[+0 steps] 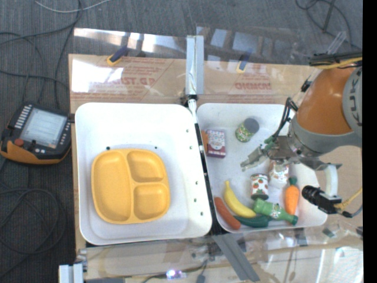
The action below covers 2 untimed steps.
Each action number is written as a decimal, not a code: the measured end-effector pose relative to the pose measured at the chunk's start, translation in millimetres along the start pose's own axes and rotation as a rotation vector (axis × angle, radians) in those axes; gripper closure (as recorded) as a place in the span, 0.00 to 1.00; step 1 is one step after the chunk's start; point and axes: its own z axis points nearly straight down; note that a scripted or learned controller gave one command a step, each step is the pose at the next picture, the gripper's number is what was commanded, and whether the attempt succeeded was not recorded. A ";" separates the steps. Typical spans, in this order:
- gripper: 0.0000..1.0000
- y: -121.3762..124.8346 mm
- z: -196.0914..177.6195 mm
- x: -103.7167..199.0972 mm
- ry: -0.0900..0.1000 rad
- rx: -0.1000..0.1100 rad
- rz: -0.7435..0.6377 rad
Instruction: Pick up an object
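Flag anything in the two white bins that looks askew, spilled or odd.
Nothing looks spilled or broken. The small green toy bottle lies on its side near the right bin's front edge, partly across a dark green toy vegetable. The yellow divided plastic plate sits flat in the left bin.

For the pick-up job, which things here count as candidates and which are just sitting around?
Part of the job:
- tool
- banana
- carrot
- red box
- small can
- green bottle
- right bin

Lying about:
- yellow divided plate in the left bin
- teach pendant beside the bench
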 end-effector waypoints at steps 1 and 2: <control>0.00 5.5 70.7 -38.5 -0.011 -0.043 -0.035; 0.00 -9.5 75.6 -49.0 -0.019 -0.068 0.005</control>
